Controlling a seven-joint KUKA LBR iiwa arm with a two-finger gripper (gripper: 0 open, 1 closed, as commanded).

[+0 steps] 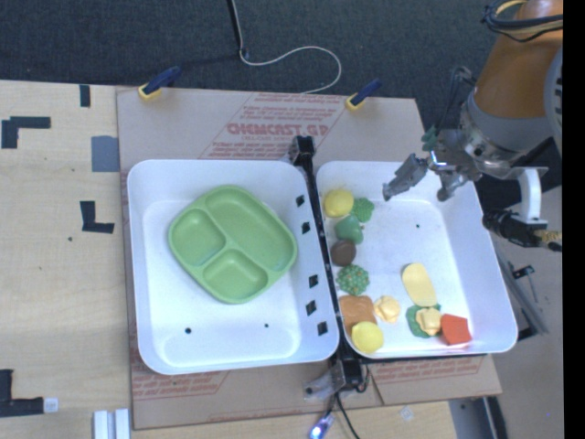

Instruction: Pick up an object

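My gripper point(425, 185) hangs over the far part of the right bin point(457, 236), open, with nothing between its fingers point(400, 181). Toy food lies below it in that bin. Along the left wall sit a yellow ball point(338, 201), a green leafy piece point(363, 210), a brown ball point(344, 251) and a broccoli piece point(353, 279). Near the front lie an orange-brown block point(356, 307), a yellow lemon point(367, 337), a pale yellow oblong point(419, 283) and a red-orange block point(455, 329). All of them lie apart from the gripper.
The left bin point(155, 273) holds a green divided plate point(232, 242). A black divider point(315, 245) runs between the two bins. Blue and yellow clamps point(364, 91) hold the cardboard at the back. Bare white floor shows in the right bin under the gripper.
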